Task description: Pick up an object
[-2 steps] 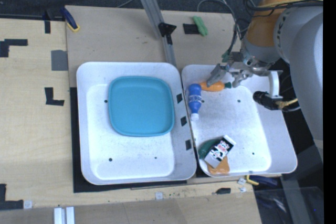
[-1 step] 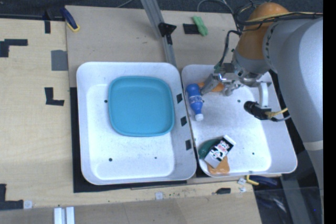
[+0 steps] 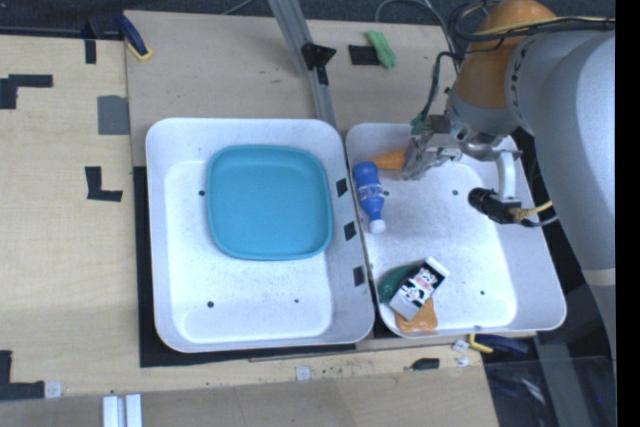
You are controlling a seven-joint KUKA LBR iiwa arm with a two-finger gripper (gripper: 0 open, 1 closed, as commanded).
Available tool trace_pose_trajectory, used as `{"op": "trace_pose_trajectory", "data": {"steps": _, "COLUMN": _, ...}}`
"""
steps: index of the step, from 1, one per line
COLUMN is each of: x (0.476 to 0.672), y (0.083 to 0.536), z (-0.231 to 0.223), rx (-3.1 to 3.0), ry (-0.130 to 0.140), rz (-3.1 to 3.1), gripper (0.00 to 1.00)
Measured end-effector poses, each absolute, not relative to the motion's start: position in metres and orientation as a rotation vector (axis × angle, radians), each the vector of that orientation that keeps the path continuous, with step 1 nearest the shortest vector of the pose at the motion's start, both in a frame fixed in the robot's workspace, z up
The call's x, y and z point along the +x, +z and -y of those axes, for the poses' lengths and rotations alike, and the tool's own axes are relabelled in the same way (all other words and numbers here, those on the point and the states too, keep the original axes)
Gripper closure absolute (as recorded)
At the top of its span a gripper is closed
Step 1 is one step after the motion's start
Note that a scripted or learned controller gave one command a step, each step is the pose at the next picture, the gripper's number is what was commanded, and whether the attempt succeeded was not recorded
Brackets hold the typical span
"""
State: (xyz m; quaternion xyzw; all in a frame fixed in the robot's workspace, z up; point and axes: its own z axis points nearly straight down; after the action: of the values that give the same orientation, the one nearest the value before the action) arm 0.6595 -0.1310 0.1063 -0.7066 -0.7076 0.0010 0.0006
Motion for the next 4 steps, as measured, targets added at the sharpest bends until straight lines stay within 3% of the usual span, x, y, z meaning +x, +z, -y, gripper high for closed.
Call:
{"op": "trace_pose_trajectory", "data": {"steps": 2, "x": 0.662, "y": 0.211, "z": 0.149, "rx": -2.223, "ry": -0.004, "rz": 2.225, "gripper": 1.0}}
{"op": "trace_pose_trajectory", "data": {"steps": 3, "x": 0.663, "y": 0.232, "z": 0.149, "rx": -2.221, "ry": -0.002, "rz": 2.223, "gripper": 1.0}}
{"op": "trace_pose_trajectory", "data": {"steps": 4, "x": 0.658, "y": 0.24, "z": 0.09, "rx": -2.216, "ry": -0.002, "rz": 2.227, "gripper": 1.0}}
